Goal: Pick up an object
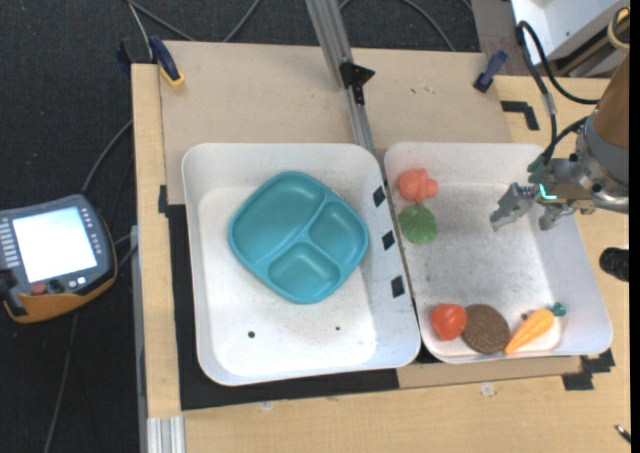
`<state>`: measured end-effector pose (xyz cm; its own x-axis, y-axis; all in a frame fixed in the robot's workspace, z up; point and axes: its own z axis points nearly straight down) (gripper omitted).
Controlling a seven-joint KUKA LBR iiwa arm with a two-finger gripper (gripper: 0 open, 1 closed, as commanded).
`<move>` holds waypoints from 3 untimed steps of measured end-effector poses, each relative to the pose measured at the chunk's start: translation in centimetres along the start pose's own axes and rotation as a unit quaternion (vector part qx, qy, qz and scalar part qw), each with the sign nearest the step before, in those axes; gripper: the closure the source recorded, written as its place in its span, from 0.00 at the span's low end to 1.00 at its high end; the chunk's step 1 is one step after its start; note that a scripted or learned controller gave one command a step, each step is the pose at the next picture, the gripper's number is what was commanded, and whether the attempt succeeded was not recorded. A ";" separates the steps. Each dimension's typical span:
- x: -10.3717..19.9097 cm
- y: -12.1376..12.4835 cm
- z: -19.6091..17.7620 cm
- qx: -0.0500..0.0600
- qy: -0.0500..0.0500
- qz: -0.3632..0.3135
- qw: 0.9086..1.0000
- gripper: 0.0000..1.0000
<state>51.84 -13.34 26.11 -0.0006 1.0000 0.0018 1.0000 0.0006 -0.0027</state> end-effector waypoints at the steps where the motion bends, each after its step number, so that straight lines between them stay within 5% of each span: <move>1: 0.0 0.0 -0.1 -0.001 0.000 0.000 1.000 0.00; 3: 0.2 0.6 10.5 0.002 0.001 0.000 1.000 0.00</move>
<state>52.44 -13.14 15.60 -0.0002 1.0000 0.0032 1.0000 0.0002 -0.0070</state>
